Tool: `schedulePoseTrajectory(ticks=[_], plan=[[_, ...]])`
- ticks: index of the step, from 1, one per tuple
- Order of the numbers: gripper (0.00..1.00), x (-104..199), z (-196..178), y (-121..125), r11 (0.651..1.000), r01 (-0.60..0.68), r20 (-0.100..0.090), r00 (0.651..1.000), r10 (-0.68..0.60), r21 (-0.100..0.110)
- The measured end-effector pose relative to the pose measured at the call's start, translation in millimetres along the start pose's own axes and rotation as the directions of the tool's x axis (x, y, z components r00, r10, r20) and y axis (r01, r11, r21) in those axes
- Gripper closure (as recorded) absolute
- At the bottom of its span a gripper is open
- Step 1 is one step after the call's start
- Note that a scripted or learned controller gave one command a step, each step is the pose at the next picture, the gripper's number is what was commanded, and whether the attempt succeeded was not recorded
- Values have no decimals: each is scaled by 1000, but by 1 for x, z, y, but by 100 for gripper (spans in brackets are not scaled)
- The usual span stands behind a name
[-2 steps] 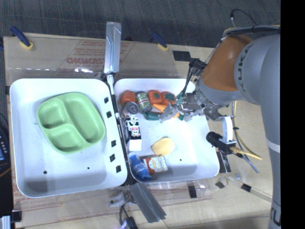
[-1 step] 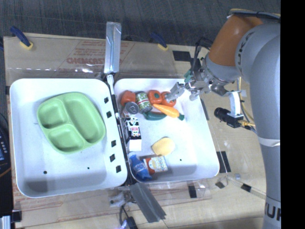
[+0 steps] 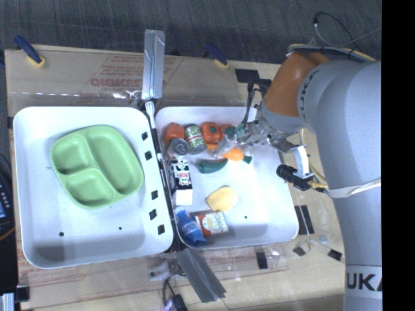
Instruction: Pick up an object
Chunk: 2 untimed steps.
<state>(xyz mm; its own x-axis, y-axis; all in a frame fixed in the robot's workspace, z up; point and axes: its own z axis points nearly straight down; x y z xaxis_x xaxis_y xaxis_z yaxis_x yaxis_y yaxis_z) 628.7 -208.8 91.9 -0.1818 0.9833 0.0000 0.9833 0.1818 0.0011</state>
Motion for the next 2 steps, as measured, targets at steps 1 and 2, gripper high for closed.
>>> schedulePoseTrajectory(ticks=[1,2], plan=[[100,1,-9,1,1000,8,-3,1000,-8,4],[100,58,-122,17,999,-37,-1,999,37,1]])
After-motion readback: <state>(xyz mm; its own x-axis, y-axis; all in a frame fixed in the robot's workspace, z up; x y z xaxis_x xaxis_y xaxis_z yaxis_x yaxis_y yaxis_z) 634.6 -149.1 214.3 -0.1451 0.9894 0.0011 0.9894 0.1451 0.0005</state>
